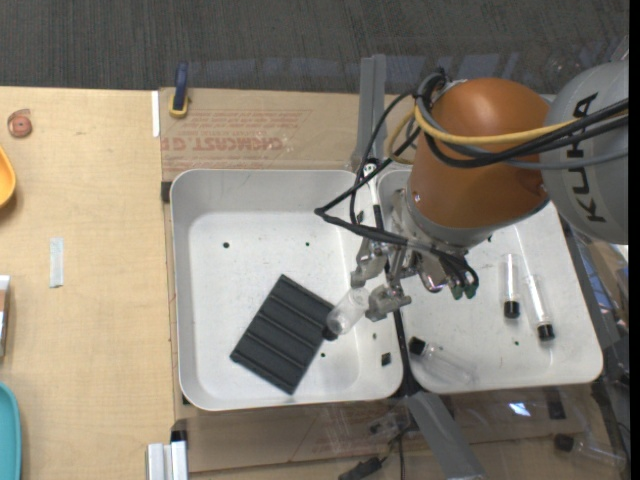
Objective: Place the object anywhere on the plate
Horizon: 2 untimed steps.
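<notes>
Orange wrist (478, 158) overhangs gripper (365, 303), seemingly touching black ridged plate (283, 333).

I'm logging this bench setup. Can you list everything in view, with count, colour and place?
Bins: two, white, side by side on the bench.
Ridged plate: one, black, lying flat in the left bin.
Clear vial: one, transparent with a dark cap, at the plate's right corner, by the hand.
Syringe-like tubes: two, clear with black ends, in the right bin.
Clear vial: one, with a black cap, near the right bin's front edge.
Cardboard sheet: one, brown, behind the bins.
Arm: one, grey with an orange band.
Hand: one, metal, low over the left bin's right side.
</notes>
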Motion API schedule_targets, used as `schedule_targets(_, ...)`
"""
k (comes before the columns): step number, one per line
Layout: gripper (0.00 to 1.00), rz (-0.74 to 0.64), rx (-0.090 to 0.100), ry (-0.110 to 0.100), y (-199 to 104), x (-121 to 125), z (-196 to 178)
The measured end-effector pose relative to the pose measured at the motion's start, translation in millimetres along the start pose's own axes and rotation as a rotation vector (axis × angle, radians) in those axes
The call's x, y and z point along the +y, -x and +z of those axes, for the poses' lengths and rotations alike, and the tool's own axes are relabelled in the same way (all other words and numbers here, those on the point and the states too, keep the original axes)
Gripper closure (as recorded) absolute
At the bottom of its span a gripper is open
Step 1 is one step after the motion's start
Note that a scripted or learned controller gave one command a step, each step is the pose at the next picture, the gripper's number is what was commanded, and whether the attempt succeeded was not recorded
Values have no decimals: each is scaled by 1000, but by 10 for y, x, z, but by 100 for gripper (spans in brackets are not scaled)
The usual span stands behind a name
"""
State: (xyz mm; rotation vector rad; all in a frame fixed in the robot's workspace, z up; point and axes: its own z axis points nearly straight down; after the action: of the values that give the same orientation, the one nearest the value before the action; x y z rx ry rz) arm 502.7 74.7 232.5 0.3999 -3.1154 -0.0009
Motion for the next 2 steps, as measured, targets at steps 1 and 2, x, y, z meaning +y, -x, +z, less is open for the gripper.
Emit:
schedule_targets(1, 100, -559, -3, 1, 343, 71, -373)
schedule_targets(2, 100, -1311, -3, 3, 515, 553, -234)
